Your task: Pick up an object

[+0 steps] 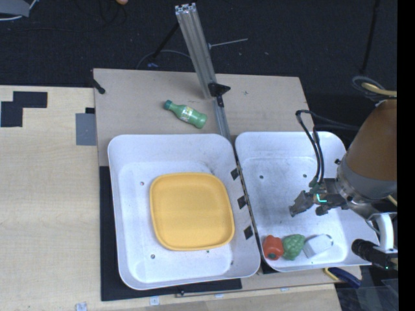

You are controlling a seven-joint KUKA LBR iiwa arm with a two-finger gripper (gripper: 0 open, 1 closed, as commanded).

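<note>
Beside the white block (pixel 318 245) in the right bin (pixel 285 151) sit a bumpy green piece (pixel 293 245) and a glossy red one (pixel 272 246). The pincer (pixel 305 205) hovers above them; its grip I cannot tell.

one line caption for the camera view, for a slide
Gripper over right bin near red, green and white items; yellow plate in left bin.
</note>
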